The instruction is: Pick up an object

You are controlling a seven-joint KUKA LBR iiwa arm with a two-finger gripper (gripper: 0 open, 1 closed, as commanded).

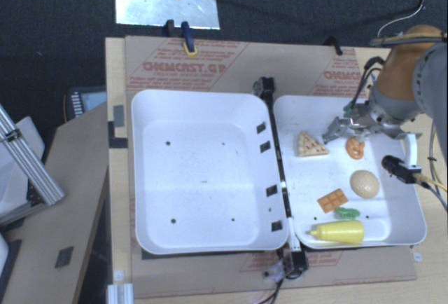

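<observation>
single fixed camera sat above the bench (210, 57), looked down at a slant and took in both white bins side by side: left bin (150, 110), right bin (413, 225). far edge of the bench lay toward the top of the view, near edge toward the bottom. mid distance, whole bench fit in view, dark floor beyond. arm (413, 78) came in from the right edge.

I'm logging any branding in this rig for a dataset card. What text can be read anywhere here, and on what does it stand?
"CHEMCAST.G P": red print on the brown board under the bins, above the left bin; last characters uncertain.
Same red print above the right bin, upper right of the board: partly hidden, unreadable.
Faint red print along the board's lower edge: too blurred to read.
</observation>
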